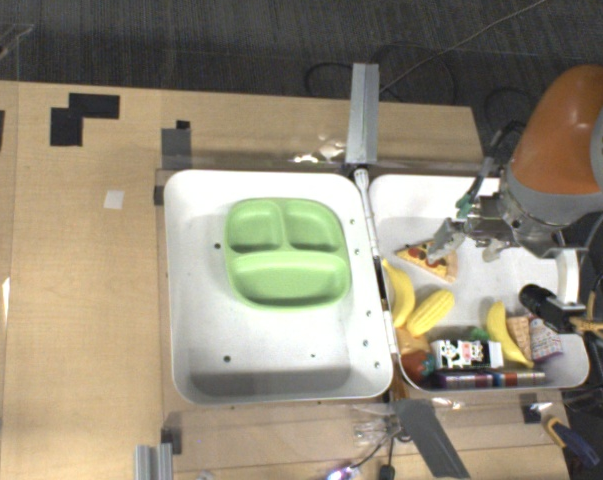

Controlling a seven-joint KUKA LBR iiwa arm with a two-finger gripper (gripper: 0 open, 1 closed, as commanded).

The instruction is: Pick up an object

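Camera view: gripper (pixel 449 240) low in right bin (pixel 411 203), pizza slice (pixel 428 261) just below, prob. the target; jaw state can't tell

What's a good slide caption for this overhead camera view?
End effector hovers over pizza slice in right bin; green tray in left bin.

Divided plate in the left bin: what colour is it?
Light green, plain with no pattern. The divided plate shows best in the camera view, lying in the left bin.

gripper (pixel 447 239) over pizza slice (pixel 428 261), green tray (pixel 285 250)
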